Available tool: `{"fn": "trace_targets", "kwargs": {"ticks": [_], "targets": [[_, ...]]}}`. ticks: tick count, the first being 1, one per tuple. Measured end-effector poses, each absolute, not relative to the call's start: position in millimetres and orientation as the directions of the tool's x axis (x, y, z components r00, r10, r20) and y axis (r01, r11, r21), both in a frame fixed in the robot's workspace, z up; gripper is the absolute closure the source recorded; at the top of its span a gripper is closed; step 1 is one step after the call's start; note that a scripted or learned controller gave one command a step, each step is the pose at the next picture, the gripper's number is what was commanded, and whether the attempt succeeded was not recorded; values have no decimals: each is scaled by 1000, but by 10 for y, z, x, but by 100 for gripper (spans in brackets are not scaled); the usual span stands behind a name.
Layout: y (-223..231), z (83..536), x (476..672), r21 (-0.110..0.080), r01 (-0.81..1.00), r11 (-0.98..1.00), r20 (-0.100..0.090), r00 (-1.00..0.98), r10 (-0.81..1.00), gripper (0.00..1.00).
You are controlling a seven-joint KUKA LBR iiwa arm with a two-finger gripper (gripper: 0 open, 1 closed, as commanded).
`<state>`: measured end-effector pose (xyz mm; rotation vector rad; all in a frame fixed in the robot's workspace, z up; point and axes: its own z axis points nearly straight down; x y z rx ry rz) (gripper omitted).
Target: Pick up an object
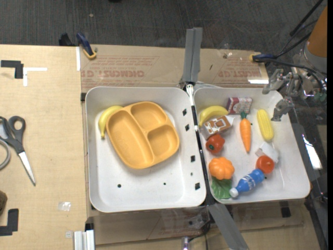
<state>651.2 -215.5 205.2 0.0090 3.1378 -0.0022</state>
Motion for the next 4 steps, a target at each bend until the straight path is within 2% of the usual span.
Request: {"fn": "trace_targets", "kwargs": {"ticks": [1,2,3,4], "targets": [[-1907,935,6280,-1,18,1000,-5,-1000,18,0],[-1606,934,6233,0,204,979,-4,-979,204,0],[-1355,906,6281,-5,385,923,7,-923,385,0],[-1011,939,6092,-3,475,880,-7,-880,475,0]]}}
